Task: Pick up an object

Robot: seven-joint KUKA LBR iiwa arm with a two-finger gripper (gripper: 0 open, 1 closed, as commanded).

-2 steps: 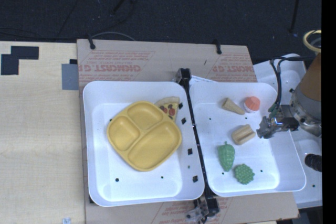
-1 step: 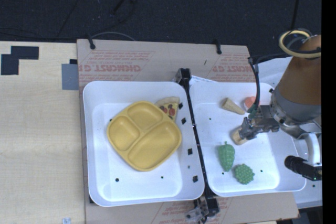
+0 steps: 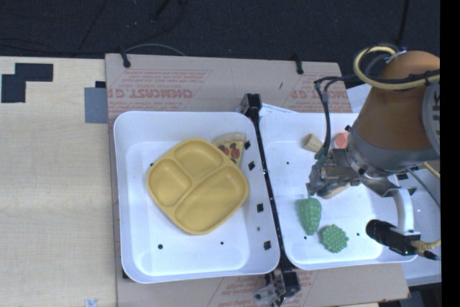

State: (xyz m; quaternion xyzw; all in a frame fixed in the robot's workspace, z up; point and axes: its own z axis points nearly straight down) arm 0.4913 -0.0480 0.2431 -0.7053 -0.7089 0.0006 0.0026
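Gripper point(image 3: 321, 185) down low in the right bin point(image 3: 291, 255), just above the green pieces.

Hovering at the upper end of the taller green bumpy fruit point(image 3: 310, 215), close to touching; fingers too dark and bunched to call apart or together, cannot tell. Nothing seen between them. Second, rounder green cluster point(image 3: 334, 238) just beside the first, toward the near rim. Small tan block point(image 3: 313, 143) further back in the same bin. Over in the left bin point(image 3: 129, 154): yellow divided plate point(image 3: 198, 185), tilted, with a pizza slice toy point(image 3: 231, 147) tucked at its far edge.
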